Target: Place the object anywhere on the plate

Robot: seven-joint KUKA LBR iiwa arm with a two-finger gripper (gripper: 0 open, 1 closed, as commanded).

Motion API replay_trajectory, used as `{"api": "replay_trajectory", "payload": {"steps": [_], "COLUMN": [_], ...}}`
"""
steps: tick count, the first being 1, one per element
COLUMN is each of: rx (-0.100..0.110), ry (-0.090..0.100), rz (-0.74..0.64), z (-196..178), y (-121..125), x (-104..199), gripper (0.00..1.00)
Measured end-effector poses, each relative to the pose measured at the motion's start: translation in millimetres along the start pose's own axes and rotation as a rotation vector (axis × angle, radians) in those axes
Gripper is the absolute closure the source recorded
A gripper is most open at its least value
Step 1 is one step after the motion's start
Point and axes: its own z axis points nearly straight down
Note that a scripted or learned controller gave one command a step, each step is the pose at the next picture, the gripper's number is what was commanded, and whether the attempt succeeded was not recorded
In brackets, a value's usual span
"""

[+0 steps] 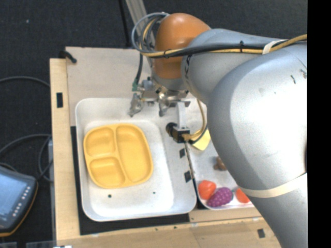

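A yellow plate (pixel 118 155) with three compartments lies in the left white bin (pixel 129 203), nothing on it. My gripper (pixel 149 106) hangs over the far edge of that bin, just beyond the plate's far right corner. Its two fingers stand apart, open, and I see nothing between them. In the right bin (pixel 227 205), a red-orange piece (pixel 207 188), a purple bunch of grapes (pixel 221 196) and another orange piece (pixel 241 195) lie at the near edge. The arm hides most of that bin.
A yellow thing (pixel 203 140) and a small brown thing (pixel 220 164) peek out from under the arm in the right bin. The big grey arm (pixel 258 112) covers the right side. A bare strip of bench (pixel 103 71) lies behind the left bin.
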Motion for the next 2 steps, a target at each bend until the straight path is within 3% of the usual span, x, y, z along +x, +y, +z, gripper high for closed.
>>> {"api": "replay_trajectory", "payload": {"steps": [1,2], "rx": [0.000,-0.002], "ry": [0.000,0.001], "rz": [0.000,-0.002], "z": [0,-11], "y": [0,1], "x": [0,0], "gripper": [0.00,1.00]}}
